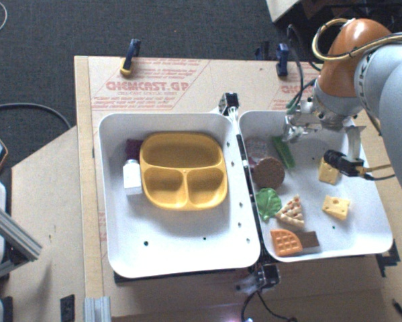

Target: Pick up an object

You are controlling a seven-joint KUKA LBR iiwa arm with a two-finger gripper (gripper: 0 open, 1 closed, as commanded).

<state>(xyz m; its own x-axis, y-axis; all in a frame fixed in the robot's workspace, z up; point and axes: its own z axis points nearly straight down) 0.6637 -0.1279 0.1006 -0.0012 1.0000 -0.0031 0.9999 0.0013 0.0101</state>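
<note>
Claw (296, 130), finger state not discernible, hangs over the right bin's (382, 230) upper left just above the green strip (282, 151); it looks a light, stiff plastic toy, likely slick, best pinched across its narrow width mid-length.

Two white bins (113, 200), one yellow tray (183, 170), two cheese wedges (336, 206)

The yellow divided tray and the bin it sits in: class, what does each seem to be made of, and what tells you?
Yellow divided tray: likely moulded plastic, smooth with a soft sheen; rounded compartment ridges, one even colour. Left white bin: probably thin formed plastic, semi-gloss; rounded corners, rolled rim, small dark holes in the floor.
</note>
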